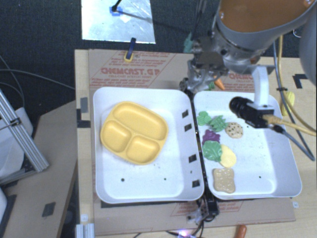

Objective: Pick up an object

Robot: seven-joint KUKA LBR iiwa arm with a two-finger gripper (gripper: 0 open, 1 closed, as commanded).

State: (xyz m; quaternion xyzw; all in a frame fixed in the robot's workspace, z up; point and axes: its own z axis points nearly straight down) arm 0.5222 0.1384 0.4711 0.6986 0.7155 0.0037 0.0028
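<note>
Two white bins sit side by side on the desk (84,68). Left bin (114,182) holds a yellow divided tray (133,132). Right bin (277,172) holds the small stuff along its left edge: green leafy pieces (212,150), toast slice (224,180), yellow piece (228,157), cookie (234,130). End effector (200,78) hangs over the right bin's top-left corner; can't tell its grip state, nothing visibly held. Targets lie just below it in view, toward the camera, in a line running down the bin's left wall.
</note>
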